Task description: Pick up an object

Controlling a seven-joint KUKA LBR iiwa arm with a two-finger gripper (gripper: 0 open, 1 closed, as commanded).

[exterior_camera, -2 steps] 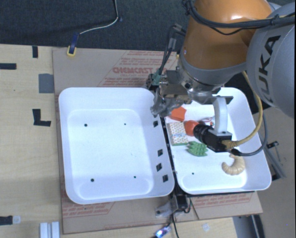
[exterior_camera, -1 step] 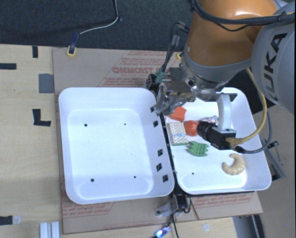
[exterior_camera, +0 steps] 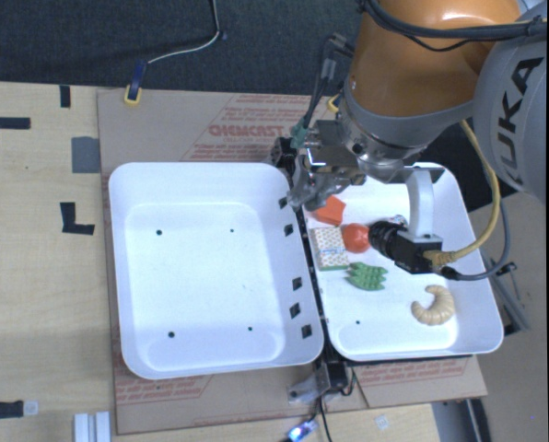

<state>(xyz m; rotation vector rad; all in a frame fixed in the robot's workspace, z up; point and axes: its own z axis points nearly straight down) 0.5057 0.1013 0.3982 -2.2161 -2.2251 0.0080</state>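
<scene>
Hand (exterior_camera: 319,191) is lowered by orange block (exterior_camera: 329,213) in right bin (exterior_camera: 468,339); grip state can't be told; approx. pre-grasp, closing needed next.

Even, fairly bright overhead lighting. A broad white glare patch sits on the arm's orange band (exterior_camera: 436,26). The left bin (exterior_camera: 201,265) shows soft grey shading along its inner walls; the right bin (exterior_camera: 468,330) is nearly washed out. Shadows are faint and diffuse. Focus is moderately soft throughout, with slight colour noise.
</scene>
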